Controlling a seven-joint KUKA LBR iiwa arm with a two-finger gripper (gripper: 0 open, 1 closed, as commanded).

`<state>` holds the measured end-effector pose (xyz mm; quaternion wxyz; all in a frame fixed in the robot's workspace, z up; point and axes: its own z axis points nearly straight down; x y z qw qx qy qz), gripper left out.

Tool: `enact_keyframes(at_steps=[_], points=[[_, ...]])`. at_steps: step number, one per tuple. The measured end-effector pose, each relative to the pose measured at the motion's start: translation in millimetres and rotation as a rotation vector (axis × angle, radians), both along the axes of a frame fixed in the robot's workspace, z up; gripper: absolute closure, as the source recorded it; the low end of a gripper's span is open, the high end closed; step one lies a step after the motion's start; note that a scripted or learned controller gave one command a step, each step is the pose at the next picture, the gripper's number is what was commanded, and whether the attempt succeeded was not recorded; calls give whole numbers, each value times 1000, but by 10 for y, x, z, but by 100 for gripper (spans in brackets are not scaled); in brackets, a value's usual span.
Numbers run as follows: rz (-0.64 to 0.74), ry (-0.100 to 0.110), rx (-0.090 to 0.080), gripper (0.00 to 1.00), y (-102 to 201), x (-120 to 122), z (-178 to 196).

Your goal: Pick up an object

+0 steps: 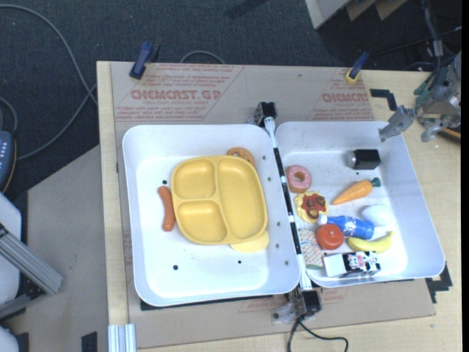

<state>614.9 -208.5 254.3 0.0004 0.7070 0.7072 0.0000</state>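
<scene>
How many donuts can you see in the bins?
2: a pink donut in the right bin, and a brown donut peeking from behind the yellow tray. More may be hidden.

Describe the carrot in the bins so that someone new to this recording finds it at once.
Look at the right bin, the one crowded with small toys. The carrot lies near its middle, just below the dark block and above the blue bottle. It is the only long orange taper with a green tip.

I see my 1 grey metal two-finger gripper (396,125) at the view's upper right, reaching in from the right edge; its wrist hardware sits behind it, partly cut off.
</scene>
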Motion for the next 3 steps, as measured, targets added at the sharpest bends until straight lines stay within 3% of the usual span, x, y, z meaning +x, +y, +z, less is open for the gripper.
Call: enact_keyframes(at_steps=[1, 2, 3], points=[[2, 2, 1, 0, 64, 480, -977], [2, -14, -5, 0, 147, 361, -1519], [2, -18, -6, 100, 146, 375, -1399]])
